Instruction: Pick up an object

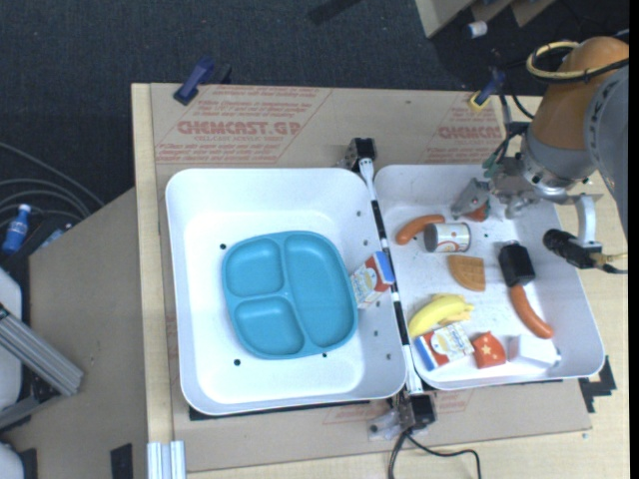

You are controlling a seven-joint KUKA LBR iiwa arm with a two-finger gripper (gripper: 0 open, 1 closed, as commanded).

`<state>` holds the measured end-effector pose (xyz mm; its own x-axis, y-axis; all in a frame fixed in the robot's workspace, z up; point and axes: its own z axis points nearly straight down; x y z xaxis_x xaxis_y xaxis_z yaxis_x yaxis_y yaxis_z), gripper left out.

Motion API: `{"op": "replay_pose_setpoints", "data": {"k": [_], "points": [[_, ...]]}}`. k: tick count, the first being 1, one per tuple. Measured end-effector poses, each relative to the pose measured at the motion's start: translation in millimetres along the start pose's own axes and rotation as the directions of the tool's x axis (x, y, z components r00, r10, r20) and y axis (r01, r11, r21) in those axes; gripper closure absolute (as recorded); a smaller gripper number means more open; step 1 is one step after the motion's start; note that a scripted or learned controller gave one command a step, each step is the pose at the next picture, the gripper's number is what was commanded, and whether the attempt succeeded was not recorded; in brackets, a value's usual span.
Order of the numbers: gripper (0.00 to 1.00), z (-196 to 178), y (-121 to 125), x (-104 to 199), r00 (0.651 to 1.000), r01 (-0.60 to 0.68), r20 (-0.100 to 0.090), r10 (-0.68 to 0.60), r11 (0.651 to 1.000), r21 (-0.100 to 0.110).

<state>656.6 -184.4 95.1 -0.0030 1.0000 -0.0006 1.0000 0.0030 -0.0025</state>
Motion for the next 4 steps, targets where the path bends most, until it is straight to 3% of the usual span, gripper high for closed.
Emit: {"op": "replay_pose_setpoints", "data": {"k": [1,2,3,4], "points": [[1.00,-10.6,0.6,0.0,1.000,0.001,0.001,-0.001,1.000,-0.002],[0.00,-10.4,0.5,0.1,1.000,0.001,0.001,-0.001,1.000,-0.001],[0.00,10.3,10.0,34.0,1.000,-0.002,-0.002,0.002,1.000,-0.001],[1.00,-0.7,10.7,33.6,1.000,-0.001,0.000,0.001,1.000,-0.002]]}}
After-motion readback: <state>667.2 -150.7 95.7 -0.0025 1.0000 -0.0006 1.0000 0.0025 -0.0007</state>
